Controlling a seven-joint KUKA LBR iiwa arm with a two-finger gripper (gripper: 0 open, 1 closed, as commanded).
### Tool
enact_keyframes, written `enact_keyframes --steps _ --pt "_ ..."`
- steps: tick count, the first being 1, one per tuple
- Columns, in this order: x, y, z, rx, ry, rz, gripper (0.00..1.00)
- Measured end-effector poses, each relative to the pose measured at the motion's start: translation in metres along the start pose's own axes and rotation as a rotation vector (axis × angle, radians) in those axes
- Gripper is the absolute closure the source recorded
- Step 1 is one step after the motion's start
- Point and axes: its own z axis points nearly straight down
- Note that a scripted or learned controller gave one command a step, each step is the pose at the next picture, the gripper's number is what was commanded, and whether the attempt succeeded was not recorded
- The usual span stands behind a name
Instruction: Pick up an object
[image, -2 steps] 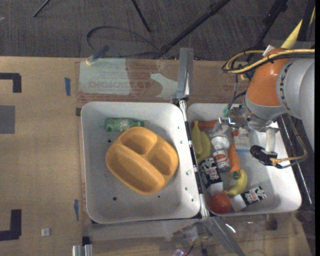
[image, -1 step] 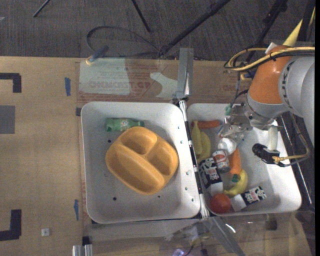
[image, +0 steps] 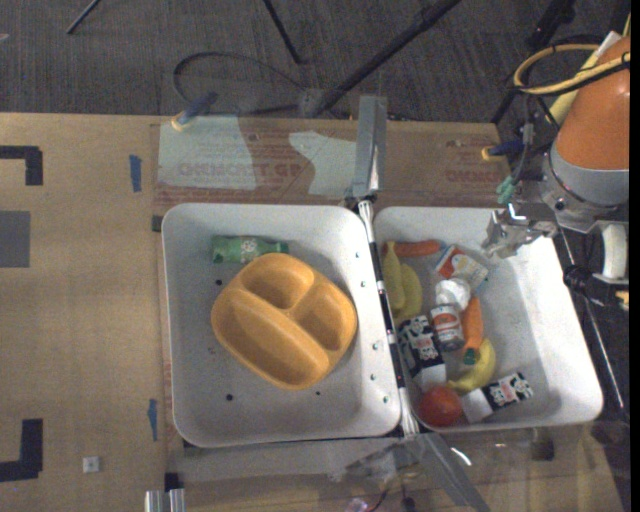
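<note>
the bench (image: 90, 300) is bare wood with blue tape, dark carpet behind; the gripper (image: 512, 236) hangs over the right bin (image: 560, 340), jaws i cannot tell.

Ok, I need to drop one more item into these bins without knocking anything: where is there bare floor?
Left bin: bare strip along its left wall and near edge, beside the yellow divided plate; the green packet sits behind it. Right bin: bare along its right side, under the gripper. Crowded: its left half, with bananas, cartons, a bottle and a tomato.
</note>
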Motion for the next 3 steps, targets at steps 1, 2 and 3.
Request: enact_keyframes --steps 1,2,3 --pt "-0.0736 -0.0236 -0.0545 -0.002 -0.001 -0.157 1.0" --pt "-0.0742 -0.0229 -0.063 -0.001 -0.002 -0.157 1.0" --pt "-0.0742 -0.023 -0.0629 -0.001 -0.001 -0.157 0.0"
